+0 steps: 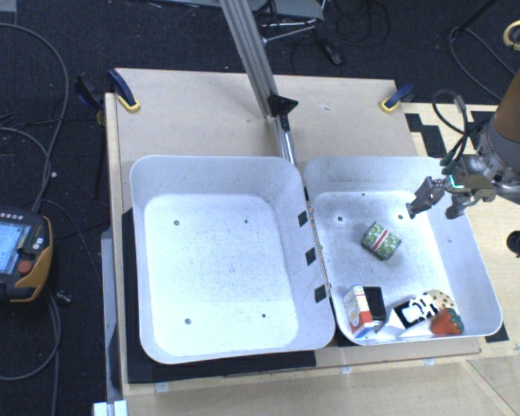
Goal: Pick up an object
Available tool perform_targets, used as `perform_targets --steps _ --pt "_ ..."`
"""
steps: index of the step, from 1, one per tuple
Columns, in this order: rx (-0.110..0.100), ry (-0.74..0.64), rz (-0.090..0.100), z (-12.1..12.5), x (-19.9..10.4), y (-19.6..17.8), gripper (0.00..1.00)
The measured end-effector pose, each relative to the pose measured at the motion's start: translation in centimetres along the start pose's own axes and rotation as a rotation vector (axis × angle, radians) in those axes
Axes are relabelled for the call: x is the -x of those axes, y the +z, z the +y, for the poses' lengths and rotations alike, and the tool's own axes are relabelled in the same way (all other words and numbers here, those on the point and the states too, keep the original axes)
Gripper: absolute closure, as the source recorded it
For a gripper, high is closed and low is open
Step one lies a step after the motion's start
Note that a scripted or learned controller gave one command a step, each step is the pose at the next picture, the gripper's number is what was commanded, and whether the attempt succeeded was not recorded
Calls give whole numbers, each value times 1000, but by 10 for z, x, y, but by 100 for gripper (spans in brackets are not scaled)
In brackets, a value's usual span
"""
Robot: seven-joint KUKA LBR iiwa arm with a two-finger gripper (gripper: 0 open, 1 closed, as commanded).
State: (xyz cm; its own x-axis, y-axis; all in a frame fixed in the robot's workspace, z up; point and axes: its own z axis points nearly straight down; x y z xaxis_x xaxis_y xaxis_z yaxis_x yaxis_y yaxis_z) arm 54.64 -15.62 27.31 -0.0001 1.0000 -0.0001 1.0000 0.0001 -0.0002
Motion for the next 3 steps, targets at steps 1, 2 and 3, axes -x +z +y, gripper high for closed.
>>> perform_targets --steps 1,2,3 --pt "0 0 0 0 0 0 0" --pt "-5 0 1 -2 -4 62 0" --pt "-4 1 1 -4 2 107 0"
